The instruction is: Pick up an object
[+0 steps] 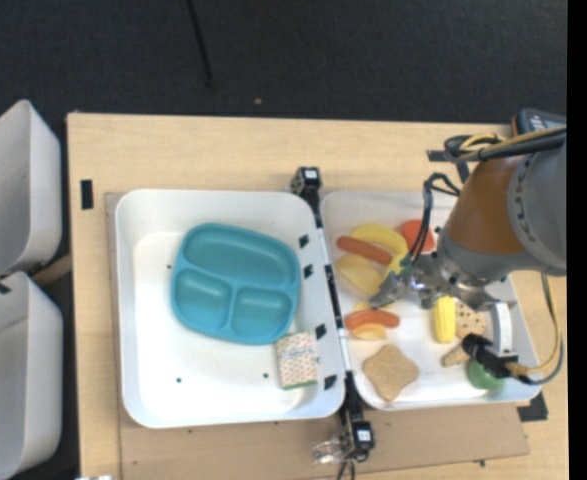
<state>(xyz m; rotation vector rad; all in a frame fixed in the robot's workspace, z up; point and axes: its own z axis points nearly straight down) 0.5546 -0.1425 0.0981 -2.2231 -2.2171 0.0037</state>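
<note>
Near edge of right bin: bread slice, green piece by the corner. Further in: corn cob beside cracker, small hot dog. Gripper low over right bin, just beside the yellow pieces; finger state impossible to tell, nothing seen between fingers. Farther: long hot dog on yellow bun. Left bin: patterned packet near, teal divided plate beyond.

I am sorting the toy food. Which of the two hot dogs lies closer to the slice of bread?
The lower hot dog, directly above the bread slice. The other hot dog lies farther up, on the yellow pieces.
</note>
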